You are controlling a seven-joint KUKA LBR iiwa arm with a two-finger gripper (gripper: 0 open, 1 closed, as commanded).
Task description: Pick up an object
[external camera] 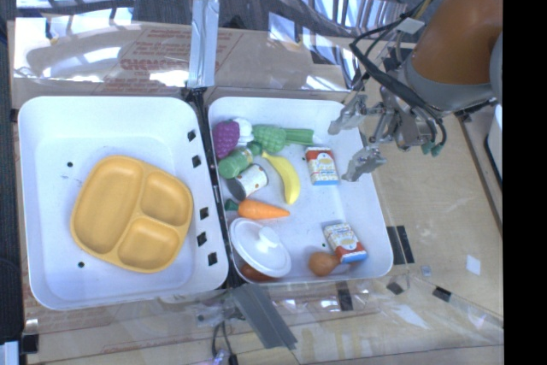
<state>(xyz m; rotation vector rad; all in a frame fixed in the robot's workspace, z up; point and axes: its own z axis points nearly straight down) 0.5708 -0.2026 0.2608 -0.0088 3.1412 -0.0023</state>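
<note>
Left bin (43, 209): a yellow divided plate (130, 212) lies in the middle of it.

Divider: the two white bins meet edge to edge, with a strip of grey tape (203, 38) running up behind them.

Right bin (376, 222), left side: purple grapes (226, 136), a small tin can (252, 180) and a white lidded bowl (261, 248) sit along the left wall.

Right bin, centre: a green vegetable (278, 137) lies at the back, a banana (285, 176) beside the can and a carrot (261, 209) below it.

Right bin, right side: a small red-and-white carton (321, 166) lies just left of the gripper; a second carton (344, 241) and a brown egg-like item (322, 263) sit near the front.

Gripper (356, 139): hangs over the right bin's upper right edge, fingers spread apart with nothing between them.

Arm (453, 34): reaches in from the right.
</note>
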